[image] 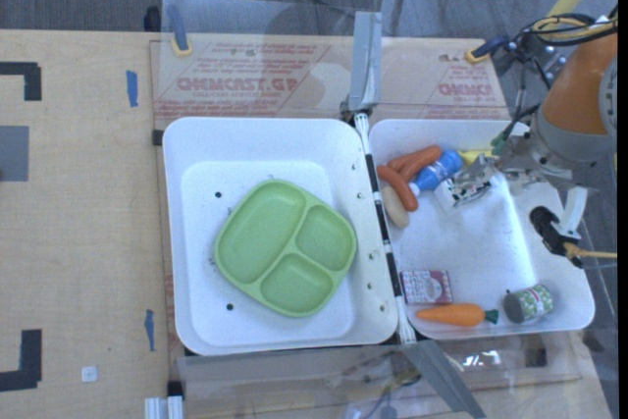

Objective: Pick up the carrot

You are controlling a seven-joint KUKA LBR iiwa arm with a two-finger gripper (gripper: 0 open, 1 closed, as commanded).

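- The carrot [452, 315] lies in the right bin [496, 255], at its near edge, with the long axis almost along that front wall.
- Its orange body points toward the left; the green top is at the right end, close to a small tin [530, 303].
- A small red and white box [426, 287] sits just above the left end of the carrot, near but apart from it.
- The pincer [473, 183] is in the far part of the same bin, beside the sausages [406, 170] and a blue bottle [435, 173]. Whether it is wide or narrow I cannot tell, because the tip is too small and cluttered.
- So the carrot lies toward the near side from the pincer, well apart, and only slightly to the left.
- In my judgement, the next move is a travel to the front wall, with the closing direction set across the carrot's short side.
- The wall is close, so 1 side of the grasp may have little room.
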